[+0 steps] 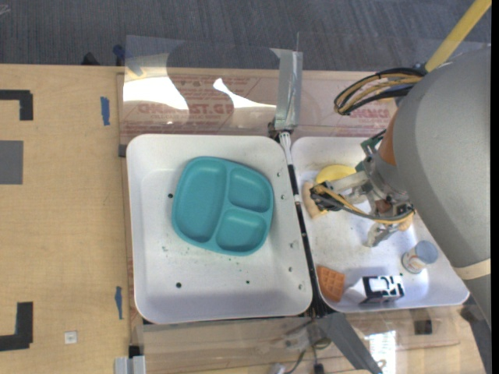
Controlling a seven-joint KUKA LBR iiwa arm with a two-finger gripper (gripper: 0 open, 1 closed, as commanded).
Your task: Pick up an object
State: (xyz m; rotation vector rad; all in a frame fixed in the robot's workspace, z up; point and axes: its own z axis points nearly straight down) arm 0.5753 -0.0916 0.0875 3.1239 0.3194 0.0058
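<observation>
The gripper (374, 209) hangs low in the right bin (437, 291), likely reaching for a pick; its grip state I cannot tell. A yellow piece (337, 174) lies just left of it, a waffle (330, 282) and cup (419, 257) below. The plate (222, 205) sits far left.

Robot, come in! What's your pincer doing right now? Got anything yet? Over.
Pincer low in right bin, grip unclear. Nothing seen held. Yellow thing beside it; waffle, small bottle nearby. Teal tray in left bin.
</observation>
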